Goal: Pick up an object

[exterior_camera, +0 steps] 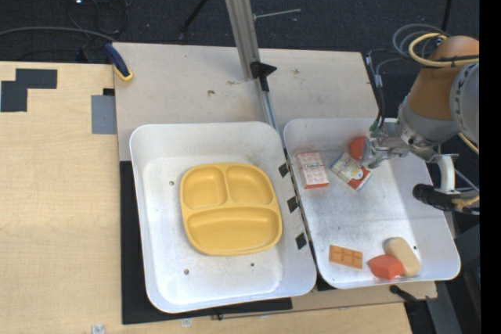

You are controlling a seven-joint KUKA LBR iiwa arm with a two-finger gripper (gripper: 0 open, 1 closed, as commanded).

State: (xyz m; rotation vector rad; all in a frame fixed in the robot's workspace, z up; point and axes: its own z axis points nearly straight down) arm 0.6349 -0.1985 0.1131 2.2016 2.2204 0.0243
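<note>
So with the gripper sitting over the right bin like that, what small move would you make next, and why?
Probably a short straight descent. The gripper hangs at the right bin's far side, just beside the small tilted packet and an orange-red piece. Whether anything sits between its fingers can't be made out, so lowering onto the packet seems the safest step.
</note>
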